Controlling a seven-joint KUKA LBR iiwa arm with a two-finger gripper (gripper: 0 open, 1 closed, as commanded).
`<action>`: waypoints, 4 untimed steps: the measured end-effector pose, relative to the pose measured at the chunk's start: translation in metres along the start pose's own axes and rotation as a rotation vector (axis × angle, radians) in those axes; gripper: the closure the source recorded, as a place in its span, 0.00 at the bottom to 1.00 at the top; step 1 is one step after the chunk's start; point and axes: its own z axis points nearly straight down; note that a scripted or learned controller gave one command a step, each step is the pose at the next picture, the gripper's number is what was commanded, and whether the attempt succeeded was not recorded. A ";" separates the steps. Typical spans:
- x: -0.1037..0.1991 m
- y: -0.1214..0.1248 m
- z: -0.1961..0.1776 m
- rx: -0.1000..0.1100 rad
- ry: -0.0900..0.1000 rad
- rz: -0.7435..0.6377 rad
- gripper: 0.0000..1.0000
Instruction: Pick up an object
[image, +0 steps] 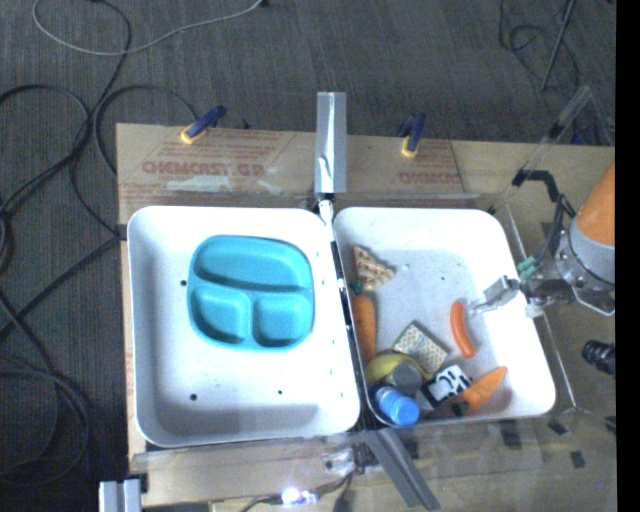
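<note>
- The gripper (503, 292) hangs over the right bin's (440, 225) right edge, reaching in from the right; its metal fingers (496, 294) are small and blurred, so I cannot tell whether they are parted or closed, and nothing is seen between them.
- Just beside the fingertips, toward the bin's middle, lies a small orange hot dog (461, 329), roughly upright along the bin floor; touching or apart cannot be told.
- Below it, near the bin's lower right corner, a carrot (485, 388) lies at a slant.
- Next to that carrot's left end sits a black-and-white block (449, 382).
- A square cracker (422, 346) lies near the middle of the lower half.
- At the lower left corner are a yellow-green round fruit (385, 364), a grey cap-like item (406, 377) and a blue bottle (398, 407), crowded together.
- A second carrot (365, 326) lies along the left wall, pointing up and down.
- A waffle-patterned wedge (372, 266) rests near the upper left corner.
- The left bin (150, 320) carries a blue compartment tray (252, 291), set toward its upper middle.
- Behind the bins, two clamps (203, 124) with blue and yellow handles grip the cardboard-coloured bench board (240, 165).
- The arm's orange band (601, 210) shows at the right edge.
</note>
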 end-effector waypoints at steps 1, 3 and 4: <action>-0.003 0.032 0.120 -0.006 0.016 0.120 0.00; 0.041 0.042 0.113 -0.014 -0.004 0.042 1.00; 0.085 0.023 0.022 0.000 -0.003 0.075 1.00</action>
